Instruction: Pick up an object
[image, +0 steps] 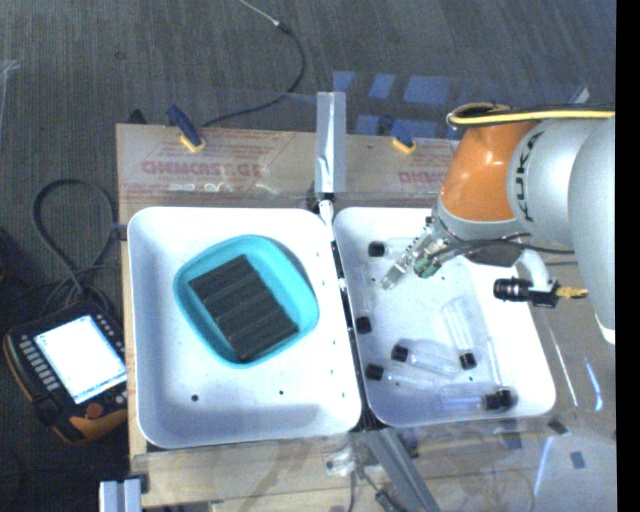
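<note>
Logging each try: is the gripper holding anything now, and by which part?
Cannot be told. The gripper hangs over the right bin, above the clear vials; nothing visible between its fingers.

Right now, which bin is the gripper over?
The right bin, the one strewn with clear vials with black caps. The gripper hangs over its upper left part. The left bin holds a teal dish instead.

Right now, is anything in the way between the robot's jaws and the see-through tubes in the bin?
Nothing visible. The gripper hangs over the right bin, and the clear tubes with black caps lie below it in the picture, with bare white floor between them.
</note>
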